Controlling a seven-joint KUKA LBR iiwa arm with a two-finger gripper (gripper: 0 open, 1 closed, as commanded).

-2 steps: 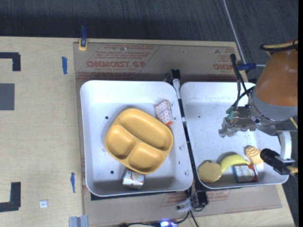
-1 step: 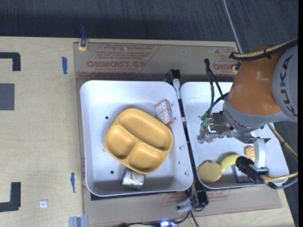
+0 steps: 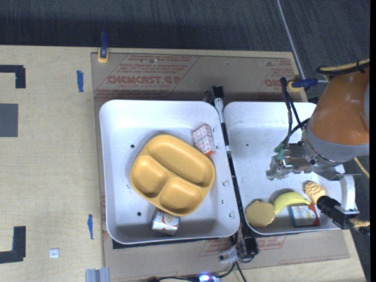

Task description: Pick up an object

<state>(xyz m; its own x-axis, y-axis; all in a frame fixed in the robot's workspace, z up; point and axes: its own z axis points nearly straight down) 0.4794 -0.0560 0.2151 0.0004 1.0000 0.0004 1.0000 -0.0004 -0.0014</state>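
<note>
On the worktop, the left bin [image 3: 111,157] carries a yellow divided tray [image 3: 171,173] with a small packet [image 3: 203,138] at its upper right edge and a small carton [image 3: 165,222] poking out below it. In the right bin [image 3: 252,122], a round tan piece [image 3: 261,213], a banana [image 3: 290,201] and a blue-labelled box [image 3: 304,215] crowd the near wall. The end effector [image 3: 286,163] hangs above the banana with nothing seen in it; how wide it stands I cannot tell. Descending here risks snagging two items or scraping the wall
</note>
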